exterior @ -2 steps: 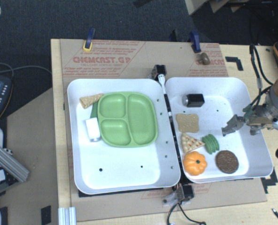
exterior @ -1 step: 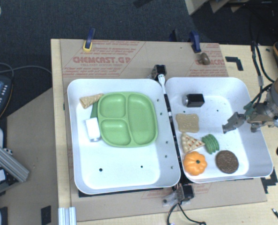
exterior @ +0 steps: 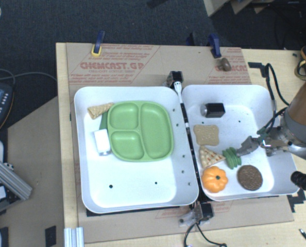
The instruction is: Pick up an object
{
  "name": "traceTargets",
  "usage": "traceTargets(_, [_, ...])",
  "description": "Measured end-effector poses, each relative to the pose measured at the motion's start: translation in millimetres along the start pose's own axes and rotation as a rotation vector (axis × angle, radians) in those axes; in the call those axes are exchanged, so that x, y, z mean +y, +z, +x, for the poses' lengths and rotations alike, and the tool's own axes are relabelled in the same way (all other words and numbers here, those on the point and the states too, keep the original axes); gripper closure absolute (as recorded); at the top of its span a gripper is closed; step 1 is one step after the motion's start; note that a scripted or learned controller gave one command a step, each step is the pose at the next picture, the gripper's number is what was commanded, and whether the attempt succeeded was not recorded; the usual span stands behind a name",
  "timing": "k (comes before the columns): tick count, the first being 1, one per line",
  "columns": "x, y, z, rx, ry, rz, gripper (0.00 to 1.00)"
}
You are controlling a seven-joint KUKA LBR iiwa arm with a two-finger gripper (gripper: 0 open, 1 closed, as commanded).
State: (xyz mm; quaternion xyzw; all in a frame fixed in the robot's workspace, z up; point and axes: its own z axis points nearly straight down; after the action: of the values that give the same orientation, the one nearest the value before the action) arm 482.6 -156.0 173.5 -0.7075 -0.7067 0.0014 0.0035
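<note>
1. The gripper (exterior: 247, 146) reaches into the right bin (exterior: 256, 98) from its right side and sits low over the bin floor; whether it is wide or narrow cannot be told from this view.
2. Just left of the gripper, touching or nearly touching it, lies a green toy vegetable (exterior: 231, 157).
3. Below the gripper rests a round brown cookie (exterior: 250, 177), apart from it.
4. An orange toy pumpkin (exterior: 215, 179) sits in the right bin's lower left corner, left of the cookie.
5. A triangular pizza slice (exterior: 210, 157) lies just above the pumpkin, beside the green vegetable.
6. A square slice of toast (exterior: 206, 134) lies above the pizza slice.
7. A small black block (exterior: 214, 109) sits near the right bin's upper edge.
8. The left bin (exterior: 137, 189) holds a green divided plate (exterior: 140, 130), a tan cracker (exterior: 99, 109) at the plate's upper left, and a white block (exterior: 102, 141) against the plate's left rim.
9. Both bins stand on a cardboard-covered bench (exterior: 142, 60).
</note>
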Motion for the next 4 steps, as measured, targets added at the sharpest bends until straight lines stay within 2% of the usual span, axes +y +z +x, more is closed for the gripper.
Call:
traceTargets(2, [-2, 91, 11, -0.001, 0.0, -0.002, 0.0])
traceTargets(3, [-1, 79, 10, -0.003, 0.001, -0.008, 1.0])
traceTargets(4, [0, 16, 6, -0.006, -0.001, -0.013, 1.0])
